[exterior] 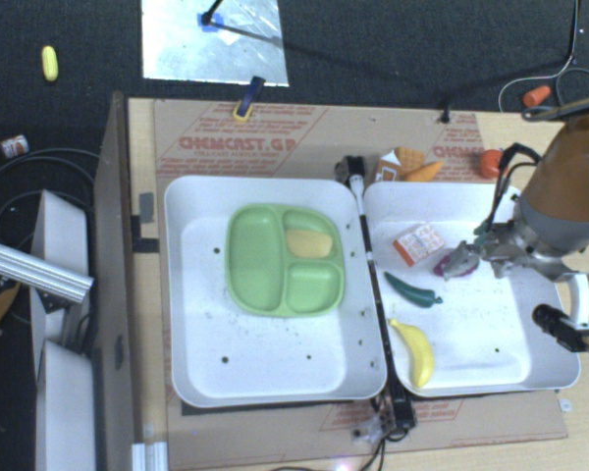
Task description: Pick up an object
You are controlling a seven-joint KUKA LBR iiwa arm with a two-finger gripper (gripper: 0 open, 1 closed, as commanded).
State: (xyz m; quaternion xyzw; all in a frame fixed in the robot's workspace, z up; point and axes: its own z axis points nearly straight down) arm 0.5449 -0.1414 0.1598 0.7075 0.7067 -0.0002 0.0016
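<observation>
reaching into the right bin for something to lift

hovering low over the right bin [545,361], the hand [463,261] sits near that bin's middle, just right of a small white and red packet [418,242] and just above a dark green pepper-shaped item [412,289]. a purplish object [458,266] lies right at the fingertips. whether it is pinched between them or merely lies under them i cannot tell, and i cannot tell how far the fingers stand apart either; the metal parts blur together at this slant.

a yellow banana [416,351] rests near the right bin's front left corner, well apart from the hand. in the left bin [191,361] a green divided tray [275,263] sits around the centre, with a pale yellow piece [308,242] in its upper right compartment. some orange items [422,171] lie on the bench just beyond the right bin's far edge.

the arm [569,189] comes in from the right, so the right bin is its natural working ground. my judgement is that the purplish object is the target, since the hand is lowered onto it while the other pieces lie clear of the fingers. the packet's closeness could crowd a grasp.
</observation>
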